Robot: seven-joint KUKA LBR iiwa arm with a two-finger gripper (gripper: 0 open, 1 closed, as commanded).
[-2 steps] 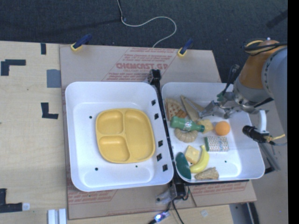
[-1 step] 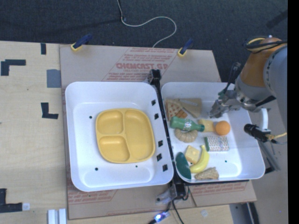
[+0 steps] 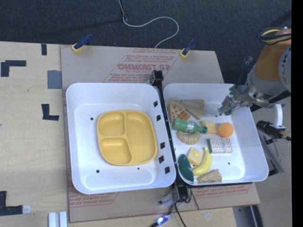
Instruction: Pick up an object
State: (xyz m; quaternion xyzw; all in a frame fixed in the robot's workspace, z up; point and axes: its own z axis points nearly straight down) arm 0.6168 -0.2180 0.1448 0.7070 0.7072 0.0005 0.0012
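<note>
Two white bins [image 3: 75, 126]: one yellow tray [image 3: 127, 137], one orange [image 3: 226, 129]; hand [image 3: 226, 105] grip can't be told.

Both white bins [image 3: 78, 126] looked like smooth, slightly glossy plastic. The yellow divided plate [image 3: 127, 137] had a matt plastic sheen; the sheet [image 3: 137, 65] beneath was plain brown cardboard.

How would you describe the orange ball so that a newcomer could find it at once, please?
Start at the right-hand white bin, the one crowded with toy food rather than the one holding the yellow divided plate. Look toward its right side, just below the claw. The orange ball is the only round, plain orange item, sitting above a speckled white block.
</note>
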